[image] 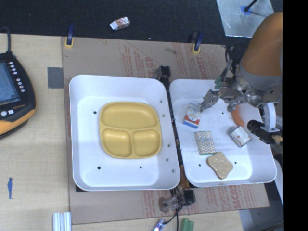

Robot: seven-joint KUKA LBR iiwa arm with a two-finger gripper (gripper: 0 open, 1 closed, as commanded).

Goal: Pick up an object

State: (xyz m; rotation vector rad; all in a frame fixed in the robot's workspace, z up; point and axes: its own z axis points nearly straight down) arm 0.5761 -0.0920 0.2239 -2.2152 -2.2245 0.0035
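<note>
White card with a red and blue edge marks the small packet (192, 116), which lies in the upper left part of the right bin (269, 170); the gripper (208, 101) hangs just above and right of it, its grey fingers slightly apart with nothing between them, the tips near the packet's top corner though whether they touch it I cannot tell; below the packet lies a patterned square sachet (205, 142), and below that, close to the bin's front wall, a tan biscuit-shaped piece (220, 164); to the right sits a small grey and white cylinder (239, 135), with an orange item (236, 115) partly hidden under the wrist above it; the arm (263, 49) reaches in from the right, its orange band broad above the grey wrist; the left bin (79, 129) holds a yellow divided plate (130, 129) with three compartments; a teach pendant (12, 95) rests on the bench at far left.
</note>
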